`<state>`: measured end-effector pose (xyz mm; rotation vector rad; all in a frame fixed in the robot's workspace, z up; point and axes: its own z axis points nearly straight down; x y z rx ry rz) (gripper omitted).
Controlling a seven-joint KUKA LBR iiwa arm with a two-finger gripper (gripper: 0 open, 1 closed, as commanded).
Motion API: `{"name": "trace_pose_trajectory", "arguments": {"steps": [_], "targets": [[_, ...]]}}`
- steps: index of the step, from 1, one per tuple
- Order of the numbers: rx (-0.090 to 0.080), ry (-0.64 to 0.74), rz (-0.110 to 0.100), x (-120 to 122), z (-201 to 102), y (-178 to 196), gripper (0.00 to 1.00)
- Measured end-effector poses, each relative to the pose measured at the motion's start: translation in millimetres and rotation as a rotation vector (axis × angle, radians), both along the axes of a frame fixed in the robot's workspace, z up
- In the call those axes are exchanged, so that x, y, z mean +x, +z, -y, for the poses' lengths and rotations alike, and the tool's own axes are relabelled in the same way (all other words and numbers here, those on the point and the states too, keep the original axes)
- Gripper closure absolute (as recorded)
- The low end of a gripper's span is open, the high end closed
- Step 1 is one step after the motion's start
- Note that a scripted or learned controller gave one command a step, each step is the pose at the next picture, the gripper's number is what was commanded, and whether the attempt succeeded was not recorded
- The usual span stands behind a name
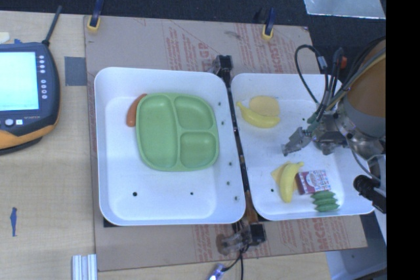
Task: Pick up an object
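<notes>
White plastic bins sit side by side on the bench, the left bin [115,141] bearing a green divided plate [177,132] with an orange-red sausage-like piece [132,111] tucked just against its left edge. The right bin [262,206] holds the loose things: a yellow banana [256,117] near its upper left, lying against a pale yellow rounded piece [266,103]; lower down a second, smaller banana [287,181] — upright in the view — just beside a small red-and-white packet [313,180], with a green ridged item [325,201] below the packet near the bin's front rim. The arm [367,98] comes in from the right, cables looping above it, and its gripper [295,141] hangs over the middle of the right bin, between the upper banana and the lower one, apart from both. Nothing shows between its fingers; whether they are spread or pressed together I cannot tell, the grey parts blur into one another. At the far left of the bench lies a control pendant [26,98] with a lit screen.
</notes>
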<state>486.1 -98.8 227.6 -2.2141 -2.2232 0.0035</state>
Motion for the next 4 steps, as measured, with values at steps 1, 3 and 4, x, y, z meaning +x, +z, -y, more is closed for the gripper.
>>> {"name": "trace_pose_trajectory", "arguments": {"steps": [1,3,4], "targets": [[0.000,0.001,-0.003,-6,-4,-130,0.00],[-0.002,0.000,0.002,101,30,-136,0.00],[-0.001,0.001,-0.002,160,82,-136,0.00]]}}
